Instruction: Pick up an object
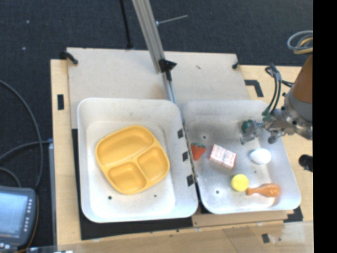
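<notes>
Wooden bench (63,141): left white bin (89,194) and right white bin (221,115) side by side.

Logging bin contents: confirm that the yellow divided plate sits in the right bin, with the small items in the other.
Wrong bin. The camera view shows the yellow divided plate in the left bin; the small items, such as the white egg, lie in the right bin.

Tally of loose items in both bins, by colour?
Yellow: 2, tray, ball
White: 1, egg
Orange: 2, carrot, drumstick
Pink and white: 1, box
Total: 6
</notes>
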You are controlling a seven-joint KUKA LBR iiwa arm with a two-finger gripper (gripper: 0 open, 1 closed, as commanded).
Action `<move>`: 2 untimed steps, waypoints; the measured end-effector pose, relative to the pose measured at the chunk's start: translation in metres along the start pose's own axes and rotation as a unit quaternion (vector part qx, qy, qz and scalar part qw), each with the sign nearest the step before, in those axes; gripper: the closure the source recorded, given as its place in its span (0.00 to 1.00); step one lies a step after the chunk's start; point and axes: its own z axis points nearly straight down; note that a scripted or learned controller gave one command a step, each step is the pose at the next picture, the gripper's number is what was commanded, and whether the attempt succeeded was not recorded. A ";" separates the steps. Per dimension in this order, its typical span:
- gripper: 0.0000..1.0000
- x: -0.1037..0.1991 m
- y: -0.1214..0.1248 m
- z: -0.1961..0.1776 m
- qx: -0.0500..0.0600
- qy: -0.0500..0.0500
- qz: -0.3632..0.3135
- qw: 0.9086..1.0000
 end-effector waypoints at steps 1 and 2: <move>0.00 0.005 0.006 0.059 0.000 0.000 0.001 1.000; 0.00 0.007 -0.003 0.108 0.000 0.000 0.000 1.000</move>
